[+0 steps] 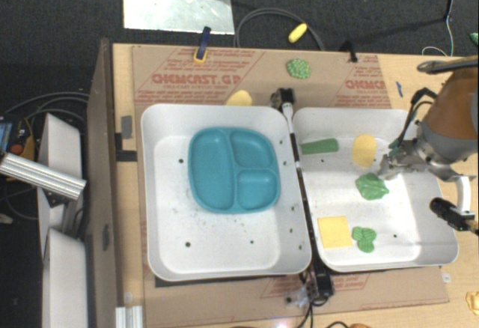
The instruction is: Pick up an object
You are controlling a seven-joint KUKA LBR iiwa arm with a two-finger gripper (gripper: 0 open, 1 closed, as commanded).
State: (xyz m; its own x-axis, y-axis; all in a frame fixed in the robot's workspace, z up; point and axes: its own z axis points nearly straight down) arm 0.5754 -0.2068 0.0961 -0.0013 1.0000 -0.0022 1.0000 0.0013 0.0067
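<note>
The right bin (419, 244) holds several small objects. A green strip (320, 145) lies at its back left, and a yellow rounded piece (364, 149) sits beside it. Near the middle rests a green leafy piece (371, 186). A flat yellow square (334, 231) and a small green lump (364, 238) lie toward the front. My gripper (389, 165) hangs low over the bin. It is just right of the yellow rounded piece and at the upper right edge of the green leafy piece. The arm (449, 124) comes in from the right.
The left bin (165, 244) carries a teal divided plate (233, 169). On the cardboard behind the bins lie a yellow lump (239, 99) and a bumpy green piece (299, 69). A black divider (296, 162) runs between the two bins.
</note>
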